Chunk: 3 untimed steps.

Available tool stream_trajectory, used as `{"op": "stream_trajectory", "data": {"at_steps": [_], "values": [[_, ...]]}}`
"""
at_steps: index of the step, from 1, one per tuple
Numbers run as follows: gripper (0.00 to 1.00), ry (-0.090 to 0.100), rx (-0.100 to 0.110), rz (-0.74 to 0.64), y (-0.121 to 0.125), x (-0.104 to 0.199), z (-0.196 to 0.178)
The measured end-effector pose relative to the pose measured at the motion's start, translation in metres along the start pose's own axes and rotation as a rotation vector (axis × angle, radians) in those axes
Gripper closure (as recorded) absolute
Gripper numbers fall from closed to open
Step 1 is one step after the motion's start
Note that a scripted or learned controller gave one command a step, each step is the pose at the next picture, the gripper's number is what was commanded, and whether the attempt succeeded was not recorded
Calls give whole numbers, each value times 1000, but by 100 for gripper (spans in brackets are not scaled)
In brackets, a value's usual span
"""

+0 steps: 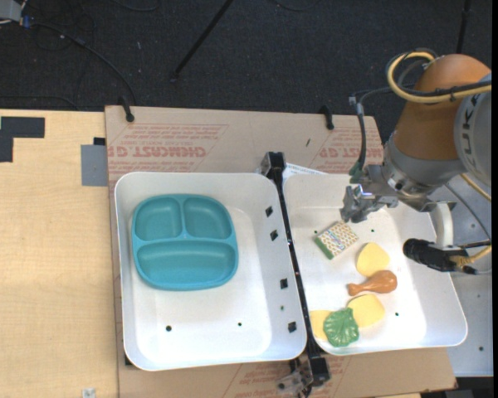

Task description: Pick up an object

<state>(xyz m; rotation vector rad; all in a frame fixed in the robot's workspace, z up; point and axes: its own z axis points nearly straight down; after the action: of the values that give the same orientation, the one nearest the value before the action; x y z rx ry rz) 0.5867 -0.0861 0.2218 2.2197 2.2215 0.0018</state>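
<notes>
Left bin [141, 338]: teal divided plate [183, 241] at 10 o'clock. Right bin [436, 326]: patterned green card [336, 239] centre; yellow pieces [372, 259], brown drumstick toy [373, 284], green leaf [341, 327] toward 6. End effector [358, 203] hovers at 12 of the card; grip state cannot be told. Cardboard [191, 143] over wooden desk [41, 272]; dark floor behind.

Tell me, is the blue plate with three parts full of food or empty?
Empty. The teal plastic three-section plate lies flat in the left white bin, and all three sections show bare teal.
</notes>
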Motion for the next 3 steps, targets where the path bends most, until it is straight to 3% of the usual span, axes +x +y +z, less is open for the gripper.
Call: {"op": "stream_trajectory", "data": {"at_steps": [1,3], "values": [[100,0,3,0,0,-1,-11],[100,2,7,-3,-24,103,-17]]}}
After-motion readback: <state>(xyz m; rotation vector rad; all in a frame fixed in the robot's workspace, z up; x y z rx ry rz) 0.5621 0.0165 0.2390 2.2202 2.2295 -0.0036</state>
